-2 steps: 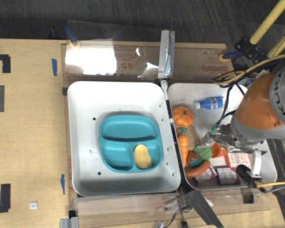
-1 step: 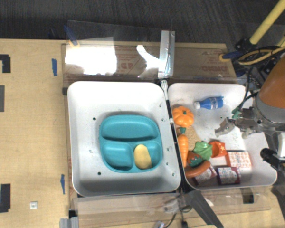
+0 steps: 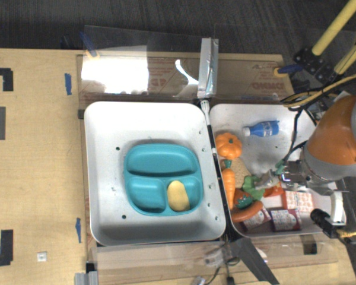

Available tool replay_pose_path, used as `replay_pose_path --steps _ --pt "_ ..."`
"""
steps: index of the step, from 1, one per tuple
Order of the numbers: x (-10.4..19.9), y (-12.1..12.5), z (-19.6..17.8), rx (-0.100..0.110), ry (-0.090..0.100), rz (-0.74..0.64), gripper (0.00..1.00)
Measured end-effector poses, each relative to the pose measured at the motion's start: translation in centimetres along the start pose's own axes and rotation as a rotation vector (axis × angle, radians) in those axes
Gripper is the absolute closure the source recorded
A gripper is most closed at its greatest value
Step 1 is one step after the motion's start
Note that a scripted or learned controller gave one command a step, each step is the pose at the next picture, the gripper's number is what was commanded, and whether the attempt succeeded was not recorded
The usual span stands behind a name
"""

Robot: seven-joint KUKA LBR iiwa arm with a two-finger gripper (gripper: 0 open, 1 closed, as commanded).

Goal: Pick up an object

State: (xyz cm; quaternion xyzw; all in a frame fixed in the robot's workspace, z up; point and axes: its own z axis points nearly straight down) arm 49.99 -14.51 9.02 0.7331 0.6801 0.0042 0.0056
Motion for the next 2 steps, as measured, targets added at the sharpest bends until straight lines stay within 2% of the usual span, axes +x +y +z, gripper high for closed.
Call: replay_pose_path --steps 1,2 --pt "-0.3 -1.5 -2.0 0.011 0.001 -0.001 0.00" --pt "1.2 2.9 0.0 0.004 0.002 -0.074 0.00"
